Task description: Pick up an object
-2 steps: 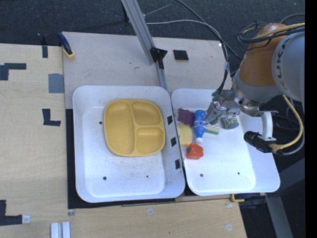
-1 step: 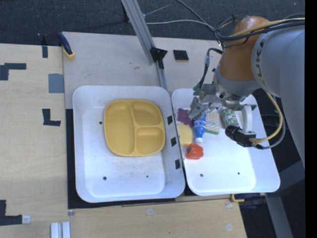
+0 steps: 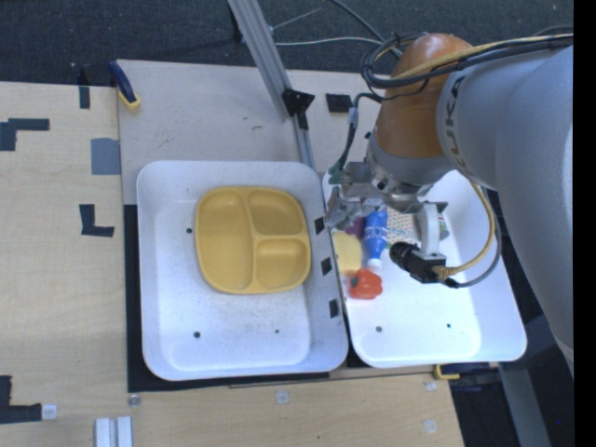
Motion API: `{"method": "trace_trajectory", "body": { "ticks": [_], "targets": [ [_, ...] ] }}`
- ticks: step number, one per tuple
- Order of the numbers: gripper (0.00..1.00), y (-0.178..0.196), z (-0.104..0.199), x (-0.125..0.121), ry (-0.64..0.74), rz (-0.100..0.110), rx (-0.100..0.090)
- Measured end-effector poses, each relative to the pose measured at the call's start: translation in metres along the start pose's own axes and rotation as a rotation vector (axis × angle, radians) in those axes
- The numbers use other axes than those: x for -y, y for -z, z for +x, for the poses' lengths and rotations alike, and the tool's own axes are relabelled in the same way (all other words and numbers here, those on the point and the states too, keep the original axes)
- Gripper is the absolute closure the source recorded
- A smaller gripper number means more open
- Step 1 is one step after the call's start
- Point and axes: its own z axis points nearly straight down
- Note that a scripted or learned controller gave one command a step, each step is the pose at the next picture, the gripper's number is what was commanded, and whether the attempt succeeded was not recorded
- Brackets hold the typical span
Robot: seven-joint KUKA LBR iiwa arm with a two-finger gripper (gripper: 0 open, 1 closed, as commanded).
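Note:
In the right bin point(image 3: 438, 333) lie several small objects near its left wall: a blue and white tube point(image 3: 375, 236), a yellow block point(image 3: 347, 252), a red-orange piece point(image 3: 365, 286) and a white mesh item point(image 3: 402, 223). My gripper point(image 3: 346, 205) hangs low over the bin's upper left, just above the yellow block and beside the blue tube. The wrist hides the fingertips. A yellow divided plate point(image 3: 253, 238) lies in the left bin point(image 3: 177, 324).
The grey arm with its orange band point(image 3: 424, 91) covers the right bin's far part. A black cable connector point(image 3: 417, 261) hangs by the tube. A metal pole point(image 3: 265, 45) slants up from between the bins. Tape marks dot the bench at left.

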Motion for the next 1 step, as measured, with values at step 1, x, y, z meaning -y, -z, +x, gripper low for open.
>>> {"method": "trace_trajectory", "body": {
  "ticks": [1],
  "targets": [
    [1.00, 0.0131, 0.0575, -0.0137, 0.002, -0.002, -0.002]
  ]
}}
